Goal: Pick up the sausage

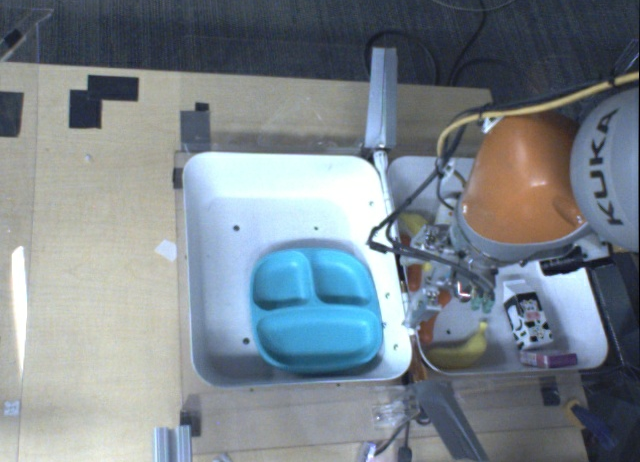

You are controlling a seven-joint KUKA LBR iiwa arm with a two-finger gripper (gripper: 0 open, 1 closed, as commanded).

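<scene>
where two white bins (200, 250) sit, one blue tray (315, 310), one banana (460, 350), hand (440, 285) grip unclear

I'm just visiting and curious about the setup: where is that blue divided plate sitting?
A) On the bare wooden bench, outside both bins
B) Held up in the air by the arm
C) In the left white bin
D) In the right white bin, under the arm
C: the blue divided plate lies flat on the floor of the left white bin, toward its near right corner, apart from the arm over the right bin.
</scene>
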